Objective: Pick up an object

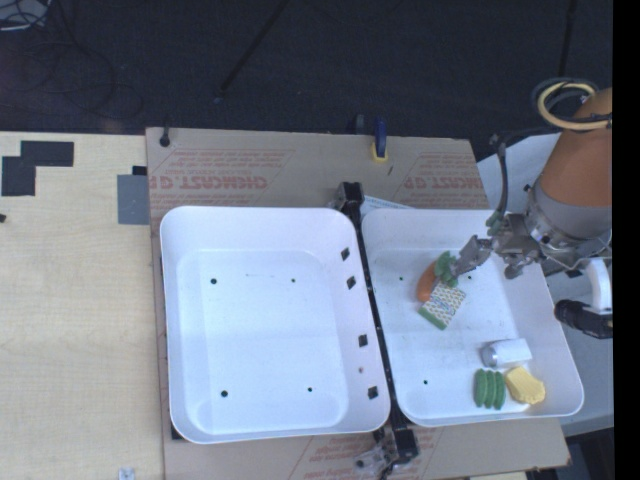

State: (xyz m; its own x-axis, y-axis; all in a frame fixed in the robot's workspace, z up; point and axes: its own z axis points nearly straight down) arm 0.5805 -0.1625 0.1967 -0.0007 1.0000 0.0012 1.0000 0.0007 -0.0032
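The bench lay pale and broad, with a brown board on it carrying 2 shallow white bins side by side. The left bin sat toward 9 o'clock of the scene and the right bin toward 3 o'clock. The grey arm, orange above the wrist, reached in from 3 o'clock, and its gripper hung over the upper part of the right bin, at about 1 o'clock from that bin's middle. Whether its pincer was wide or narrow could not be told. Just at 8 o'clock of the gripper lay an orange and green carrot-like toy, touching a small patterned packet at its 6 o'clock. Near the bin's 5 o'clock corner rested a grey-white block, a yellow lump and a green pod-like piece.
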